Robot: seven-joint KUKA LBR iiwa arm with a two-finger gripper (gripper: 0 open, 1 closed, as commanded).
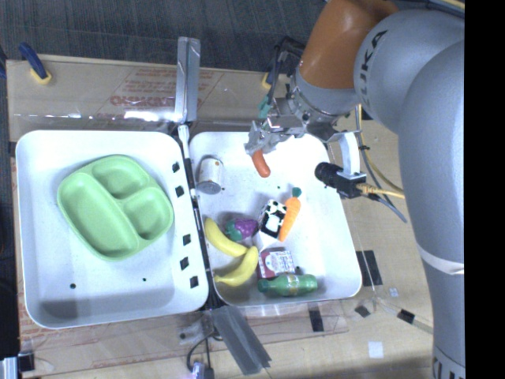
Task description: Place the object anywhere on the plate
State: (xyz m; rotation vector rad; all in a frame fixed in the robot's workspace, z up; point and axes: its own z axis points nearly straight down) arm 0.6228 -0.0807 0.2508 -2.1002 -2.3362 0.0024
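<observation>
The green plate (115, 204) is sitting clear in the left bin (31, 235), wide open from above. Bananas (229, 255), a carrot (289, 216) and a bottle (288, 284) are crowding the right bin's (339, 243) near half; the divider (188, 212) is standing between bins.

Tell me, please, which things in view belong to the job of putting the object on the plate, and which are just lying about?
Belonging to the job:
gripper, shut on the sausage
green plate in the left bin

Just lying about in the right bin:
two bananas
carrot
green bottle
metal can
purple toy
</observation>
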